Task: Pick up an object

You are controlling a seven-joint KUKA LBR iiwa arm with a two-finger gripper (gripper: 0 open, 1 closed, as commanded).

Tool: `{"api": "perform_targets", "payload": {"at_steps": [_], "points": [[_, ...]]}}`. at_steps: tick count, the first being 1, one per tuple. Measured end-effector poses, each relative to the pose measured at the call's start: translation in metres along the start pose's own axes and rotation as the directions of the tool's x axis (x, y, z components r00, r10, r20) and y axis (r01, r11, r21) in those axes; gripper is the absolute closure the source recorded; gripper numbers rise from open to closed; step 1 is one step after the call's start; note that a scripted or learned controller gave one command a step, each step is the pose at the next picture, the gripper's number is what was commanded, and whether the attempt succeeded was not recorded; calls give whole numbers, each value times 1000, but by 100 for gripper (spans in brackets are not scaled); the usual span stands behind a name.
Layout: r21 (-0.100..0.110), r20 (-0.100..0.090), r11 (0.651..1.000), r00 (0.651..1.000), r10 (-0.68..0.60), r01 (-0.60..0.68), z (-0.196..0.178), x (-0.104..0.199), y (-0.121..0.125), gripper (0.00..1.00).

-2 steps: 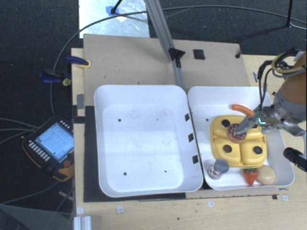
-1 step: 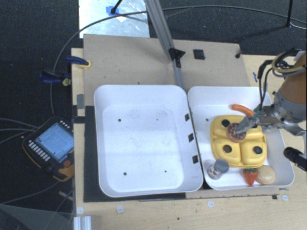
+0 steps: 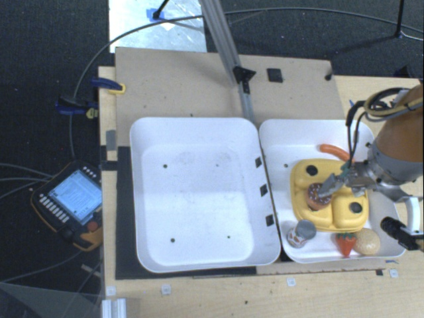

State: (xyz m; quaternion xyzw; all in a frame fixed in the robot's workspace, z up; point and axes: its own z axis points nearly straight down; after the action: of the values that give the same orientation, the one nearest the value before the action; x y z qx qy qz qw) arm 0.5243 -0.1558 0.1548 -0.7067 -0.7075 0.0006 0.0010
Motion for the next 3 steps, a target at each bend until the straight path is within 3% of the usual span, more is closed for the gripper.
{"api": "perform_targets", "payload": {"at_steps": [2, 3], "points": [[-19, -2, 1000, 1000, -8, 8, 32, 4, 8, 0], [-21, -9, 1000, 1000, -10, 9, 20, 6, 10, 100]]}}
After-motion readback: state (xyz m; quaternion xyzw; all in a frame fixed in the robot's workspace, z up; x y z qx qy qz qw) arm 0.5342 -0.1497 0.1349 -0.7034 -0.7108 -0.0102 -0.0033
